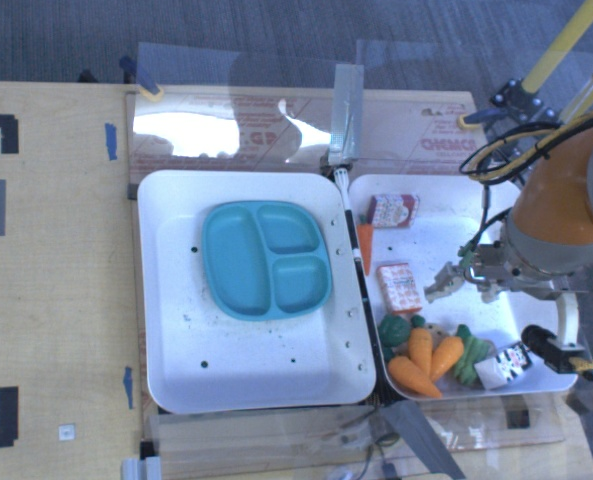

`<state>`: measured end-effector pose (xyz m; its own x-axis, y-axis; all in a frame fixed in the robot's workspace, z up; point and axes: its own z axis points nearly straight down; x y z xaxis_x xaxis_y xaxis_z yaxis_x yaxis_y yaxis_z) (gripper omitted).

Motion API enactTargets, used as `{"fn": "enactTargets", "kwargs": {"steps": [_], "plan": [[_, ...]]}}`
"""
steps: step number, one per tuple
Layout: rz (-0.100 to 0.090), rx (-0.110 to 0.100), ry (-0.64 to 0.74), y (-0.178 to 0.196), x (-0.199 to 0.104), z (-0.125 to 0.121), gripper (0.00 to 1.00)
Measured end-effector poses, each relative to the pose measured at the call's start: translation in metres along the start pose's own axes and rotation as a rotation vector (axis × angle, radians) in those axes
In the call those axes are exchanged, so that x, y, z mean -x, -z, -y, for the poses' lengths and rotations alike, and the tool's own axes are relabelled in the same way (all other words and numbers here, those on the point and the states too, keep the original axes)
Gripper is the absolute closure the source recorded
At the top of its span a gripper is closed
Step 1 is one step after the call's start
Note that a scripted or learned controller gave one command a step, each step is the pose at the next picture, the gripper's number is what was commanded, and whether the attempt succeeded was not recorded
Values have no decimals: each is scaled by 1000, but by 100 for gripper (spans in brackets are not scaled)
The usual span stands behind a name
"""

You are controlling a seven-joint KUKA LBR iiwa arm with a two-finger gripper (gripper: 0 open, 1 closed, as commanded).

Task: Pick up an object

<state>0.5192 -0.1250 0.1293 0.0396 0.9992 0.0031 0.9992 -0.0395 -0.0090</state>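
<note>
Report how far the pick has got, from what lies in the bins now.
Done: the arm has reached into the right bin, its gripper above bare floor beside the small carton. In hand: nothing shows between the fingers. Left: the whole pick. The carton, the red-and-white packet and the carrots all lie in that bin, and the blue divided plate sits in the left bin.
</note>
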Motion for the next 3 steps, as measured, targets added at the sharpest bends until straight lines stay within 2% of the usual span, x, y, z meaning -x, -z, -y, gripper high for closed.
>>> {"fn": "enactTargets", "kwargs": {"steps": [1, 2, 3], "plan": [[-1, 20, -183, -41, 7, 35, 0], [3, 23, -186, -32, 9, 34, 100], [3, 21, -187, -33, 9, 35, 0]]}}
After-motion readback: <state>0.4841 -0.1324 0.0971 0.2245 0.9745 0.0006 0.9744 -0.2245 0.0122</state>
